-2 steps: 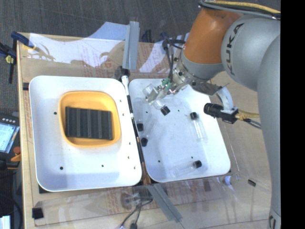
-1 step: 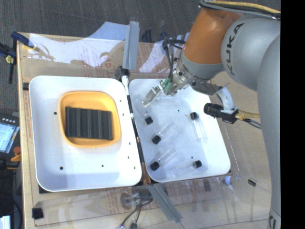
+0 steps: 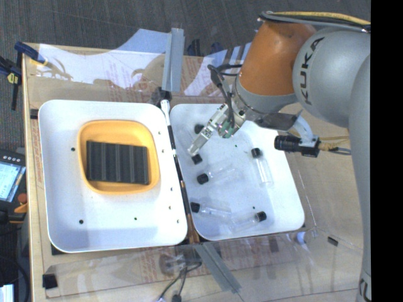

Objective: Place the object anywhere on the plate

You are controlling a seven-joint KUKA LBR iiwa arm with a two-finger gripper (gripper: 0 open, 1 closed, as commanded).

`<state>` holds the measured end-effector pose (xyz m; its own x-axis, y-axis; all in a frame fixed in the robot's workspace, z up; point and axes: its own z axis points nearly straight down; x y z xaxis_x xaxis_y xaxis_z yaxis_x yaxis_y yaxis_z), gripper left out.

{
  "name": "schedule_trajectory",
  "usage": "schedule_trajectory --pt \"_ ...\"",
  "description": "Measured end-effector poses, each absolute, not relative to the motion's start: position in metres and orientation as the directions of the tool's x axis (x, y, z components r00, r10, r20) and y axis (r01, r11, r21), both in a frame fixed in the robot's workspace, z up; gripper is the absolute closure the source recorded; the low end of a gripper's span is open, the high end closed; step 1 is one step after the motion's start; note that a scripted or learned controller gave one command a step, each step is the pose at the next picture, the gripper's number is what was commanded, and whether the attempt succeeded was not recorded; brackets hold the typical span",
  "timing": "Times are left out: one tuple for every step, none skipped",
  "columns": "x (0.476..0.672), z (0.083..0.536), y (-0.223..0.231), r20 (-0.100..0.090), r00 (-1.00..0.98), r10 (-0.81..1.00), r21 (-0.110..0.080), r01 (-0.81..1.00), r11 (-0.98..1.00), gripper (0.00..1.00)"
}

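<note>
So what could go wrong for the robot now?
1. The clear vials with black caps lie scattered in the right bin; being see-through and round, one may slip or roll from the gripper.
2. The yellow plate sits in the left bin, so a vial might drop crossing the divider between them.

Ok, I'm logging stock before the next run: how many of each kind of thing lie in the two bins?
clear vials with black caps: 6
yellow plate: 1
black ridged block on the plate: 1
Total: 8
</note>
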<state>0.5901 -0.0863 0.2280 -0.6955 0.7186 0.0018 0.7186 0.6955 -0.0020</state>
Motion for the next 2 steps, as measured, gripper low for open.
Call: schedule_trajectory --pt "0.612 0.191 -0.046 0.002 -0.704 0.710 -0.003 0.710 0.704 0.00" --pt "0.622 0.192 0.003 -0.001 -0.676 0.737 0.000 0.737 0.676 0.00"
